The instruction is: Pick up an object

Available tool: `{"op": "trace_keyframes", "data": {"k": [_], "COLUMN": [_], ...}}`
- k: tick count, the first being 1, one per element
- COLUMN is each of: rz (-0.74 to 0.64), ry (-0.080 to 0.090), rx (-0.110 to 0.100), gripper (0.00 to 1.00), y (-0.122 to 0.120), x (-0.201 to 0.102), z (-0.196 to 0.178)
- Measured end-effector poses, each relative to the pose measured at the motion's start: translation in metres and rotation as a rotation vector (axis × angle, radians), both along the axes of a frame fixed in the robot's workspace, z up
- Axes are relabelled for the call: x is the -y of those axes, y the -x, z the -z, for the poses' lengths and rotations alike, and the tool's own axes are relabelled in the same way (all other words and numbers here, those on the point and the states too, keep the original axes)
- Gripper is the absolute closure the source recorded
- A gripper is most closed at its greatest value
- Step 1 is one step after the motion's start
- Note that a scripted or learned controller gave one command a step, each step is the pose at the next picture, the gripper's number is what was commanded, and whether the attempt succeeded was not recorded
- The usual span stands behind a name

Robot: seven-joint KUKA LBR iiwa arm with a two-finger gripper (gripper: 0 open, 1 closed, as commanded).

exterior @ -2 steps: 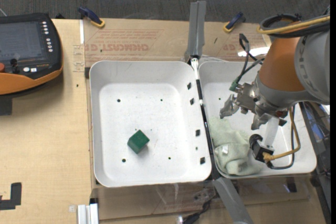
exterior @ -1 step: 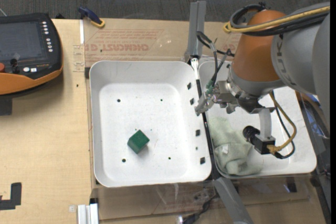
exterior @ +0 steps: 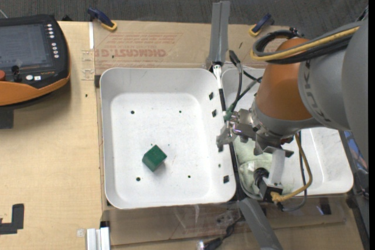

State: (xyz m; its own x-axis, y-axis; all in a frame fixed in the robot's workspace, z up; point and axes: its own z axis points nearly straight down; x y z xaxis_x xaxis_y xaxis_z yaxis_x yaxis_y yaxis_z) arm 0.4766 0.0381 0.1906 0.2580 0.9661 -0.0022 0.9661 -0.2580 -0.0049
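Observation:
A small green cube (exterior: 154,158) lies in the left white bin (exterior: 111,126), toward its front and a little left of centre. My gripper (exterior: 255,149) hangs under the orange wrist band over the left side of the right bin (exterior: 334,175), close to the wall shared by the two bins. The wrist hides most of what lies below it. A pale, whitish-green object (exterior: 248,162) shows in the right bin just beneath the gripper; whether the two touch is hidden. The cube lies far to the gripper's left.
A grey upright post (exterior: 220,32) stands behind the gap between the bins. A teach pendant (exterior: 26,58) rests on the bench at far left. Two blue-and-orange clamps (exterior: 102,19) (exterior: 261,23) hold the cardboard backing (exterior: 146,47).

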Motion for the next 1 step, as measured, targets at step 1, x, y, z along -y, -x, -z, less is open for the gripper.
{"op": "trace_keyframes", "data": {"k": [1], "rz": [0.082], "ry": [0.002], "rx": [0.001], "gripper": [0.0], "y": [-0.0002], "x": [-0.0431], "z": [0.0002]}}
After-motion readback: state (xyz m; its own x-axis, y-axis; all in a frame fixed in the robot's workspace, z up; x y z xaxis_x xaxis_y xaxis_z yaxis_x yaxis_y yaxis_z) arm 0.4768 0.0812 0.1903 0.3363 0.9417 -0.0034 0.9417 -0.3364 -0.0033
